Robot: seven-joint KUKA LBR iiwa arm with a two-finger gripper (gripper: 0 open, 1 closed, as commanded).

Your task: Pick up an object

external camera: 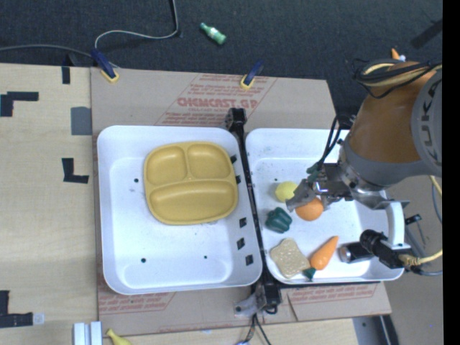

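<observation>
1. The arm is reaching in from the right over the right bin (327,139), its gripper (310,198) hanging low among the toy food there.
2. An orange (310,210) is sitting right at the gripper's tip, touching it; whether the fingers are closing on it cannot be told.
3. A lemon (285,190), green pepper (278,220), bread slice (288,257) and carrot (324,253) are lying nearby as other candidates.
4. A yellow divided plate (191,182) is resting in the left bin (118,214), well apart.

The arm (392,121) is cut off by the right edge and hides the right bin's (287,157) far right corner. The gripper (307,198) partly covers the orange (310,210).
</observation>
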